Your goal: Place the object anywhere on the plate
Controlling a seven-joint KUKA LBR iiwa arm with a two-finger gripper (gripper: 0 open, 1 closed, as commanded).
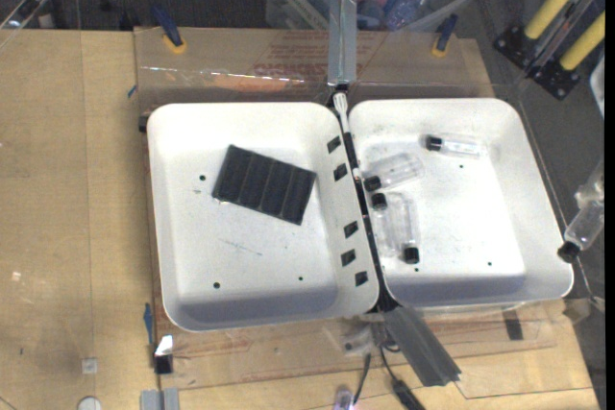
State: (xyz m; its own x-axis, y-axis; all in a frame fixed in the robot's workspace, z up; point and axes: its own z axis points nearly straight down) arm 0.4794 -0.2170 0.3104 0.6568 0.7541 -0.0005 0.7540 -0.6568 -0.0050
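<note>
Dark ribbed rectangular plate (pixel 264 184), flat, slightly skewed, in left bin, seemingly clear vials (pixel 396 224) in right bin

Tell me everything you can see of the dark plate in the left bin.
The plate is a flat, dark grey to black rectangle with faint parallel grooves across it that split it into strips. It looks matte, maybe plastic or rubber. It lies flat on the floor of the left bin, turned at a slant to the walls, in the upper middle part. Nothing rests on it or touches it.

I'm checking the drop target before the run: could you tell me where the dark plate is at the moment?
The dark plate lies flat in the left bin, near its middle, away from the clear vials in the right bin.
</note>
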